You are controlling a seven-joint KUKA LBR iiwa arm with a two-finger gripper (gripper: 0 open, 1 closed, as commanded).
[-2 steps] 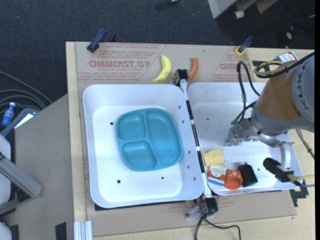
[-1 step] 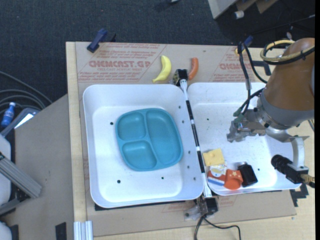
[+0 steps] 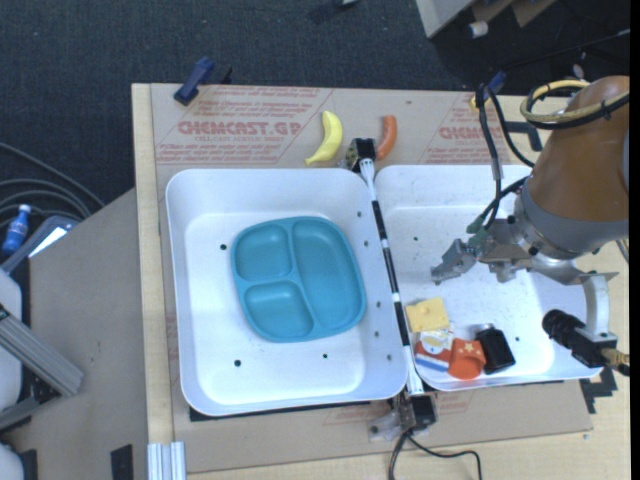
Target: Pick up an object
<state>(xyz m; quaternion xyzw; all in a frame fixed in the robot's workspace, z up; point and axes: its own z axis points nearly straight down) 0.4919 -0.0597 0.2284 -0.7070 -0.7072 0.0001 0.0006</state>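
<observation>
In the right bin (image 3: 440, 193), near its front left corner, lies a small cluster: a yellow wedge like a slice of cheese (image 3: 428, 315), a red-orange item (image 3: 465, 360), a black block (image 3: 494, 350) and a white, blue and red piece (image 3: 431, 349). My gripper (image 3: 452, 262) hangs over the middle of this bin, pointing left, a short way behind the yellow wedge and apart from it. Nothing shows in its grasp. The grey and orange arm (image 3: 580, 168) covers the bin's right side.
The left bin (image 3: 200, 348) holds a teal divided plate (image 3: 297, 277). A banana (image 3: 326, 139) and an orange carrot-like toy (image 3: 386, 136) lie on the bench behind the bins. A black rail (image 3: 383, 248) divides the two bins.
</observation>
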